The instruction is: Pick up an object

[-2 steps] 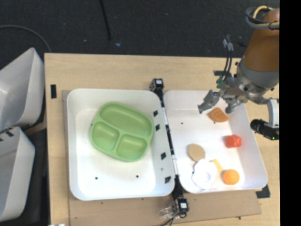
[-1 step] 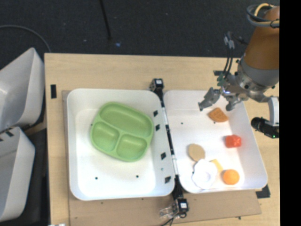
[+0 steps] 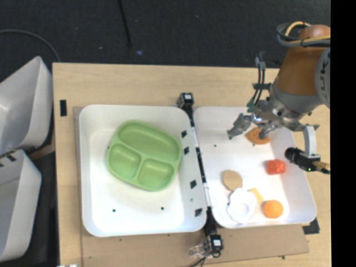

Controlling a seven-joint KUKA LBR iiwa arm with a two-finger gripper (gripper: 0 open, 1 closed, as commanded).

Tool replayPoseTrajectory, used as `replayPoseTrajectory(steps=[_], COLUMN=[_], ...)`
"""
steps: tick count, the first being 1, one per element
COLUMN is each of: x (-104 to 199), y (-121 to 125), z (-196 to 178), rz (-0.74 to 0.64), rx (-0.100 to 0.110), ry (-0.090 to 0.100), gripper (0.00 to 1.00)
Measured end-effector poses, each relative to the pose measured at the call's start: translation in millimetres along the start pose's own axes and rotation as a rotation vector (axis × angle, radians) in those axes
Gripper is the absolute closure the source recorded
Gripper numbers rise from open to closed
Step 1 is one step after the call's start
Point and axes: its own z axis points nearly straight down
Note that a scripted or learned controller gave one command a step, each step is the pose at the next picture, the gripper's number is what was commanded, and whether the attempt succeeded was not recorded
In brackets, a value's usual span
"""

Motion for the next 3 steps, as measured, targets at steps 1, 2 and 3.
replayPoseTrajectory(steps=[1,2,3], x=[2,7,5], y=[-8,-16,-14], z=[47,105,91], rz=[0.001,0.002,0.007], rx=[0.002,0.001,-0.005], ry=[0.0,0.001,0.0], gripper=[0.0,0.0,1.0])
